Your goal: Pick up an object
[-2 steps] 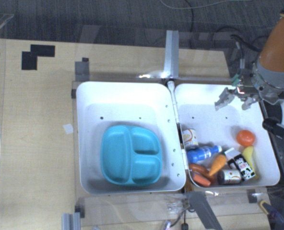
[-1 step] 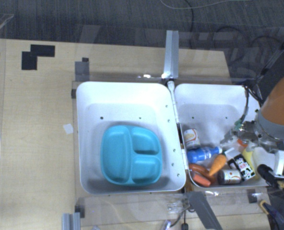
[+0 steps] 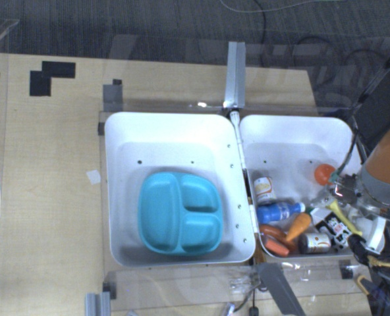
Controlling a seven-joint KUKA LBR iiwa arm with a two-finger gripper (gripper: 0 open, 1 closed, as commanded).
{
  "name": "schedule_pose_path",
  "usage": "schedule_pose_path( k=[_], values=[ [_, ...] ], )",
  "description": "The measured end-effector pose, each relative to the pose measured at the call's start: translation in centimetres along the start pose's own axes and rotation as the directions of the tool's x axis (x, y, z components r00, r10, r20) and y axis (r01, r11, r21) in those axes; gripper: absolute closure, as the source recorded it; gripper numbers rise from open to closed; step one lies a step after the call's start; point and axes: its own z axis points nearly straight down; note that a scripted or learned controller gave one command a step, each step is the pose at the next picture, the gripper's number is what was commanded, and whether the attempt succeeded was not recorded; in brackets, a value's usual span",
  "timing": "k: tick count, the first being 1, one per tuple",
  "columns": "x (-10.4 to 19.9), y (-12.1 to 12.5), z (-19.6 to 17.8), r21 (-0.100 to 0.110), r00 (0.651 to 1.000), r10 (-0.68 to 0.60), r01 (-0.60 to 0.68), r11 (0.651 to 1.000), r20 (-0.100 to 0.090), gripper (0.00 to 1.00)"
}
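Right now the arm (image 3: 386, 166) is reaching in from the right side and hanging over the right bin (image 3: 294, 133), near its front right corner. The gripper (image 3: 343, 199) is sitting low beside a heap of small things, and it is too blurry and crowded there to tell if it is open or closed, or if anything is caught in it. So the arm is probably in the reaching step, with nothing lifted yet. The heap is lying along the front of the right bin: a blue bottle (image 3: 280, 211), an orange carrot (image 3: 298, 225), a red pepper (image 3: 275, 243), a small white jar (image 3: 263, 189), a dark can (image 3: 315, 243), a yellow stick (image 3: 343, 217) and an orange ball (image 3: 324, 173). The carrot is the nearest easy thing, just beside the gripper. It is lying flat and slanted, with its long side running from front left up to back right. The blue bottle is lying flat too, with its long side running left to right and its cap toward the right. For the next move, the gripper is needing to turn so it is closing across the carrot's thin side, then go straight down without bumping the can. The left bin (image 3: 122, 176) is holding a blue tray (image 3: 180, 211).
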Motion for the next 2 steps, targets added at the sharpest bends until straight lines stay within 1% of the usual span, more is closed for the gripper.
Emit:
schedule_pose_path(
  k=[1, 2],
  values=[
    [0.2, 0.3, -0.9, -0.007, 1.0, -0.002, 0.002, 1.0, -0.001, 1.0],
    [5.3, -1.0, -14.6, 0.003, 0.998, -0.07, 0.07, 0.998, 0.004, 1.0]
  ],
)
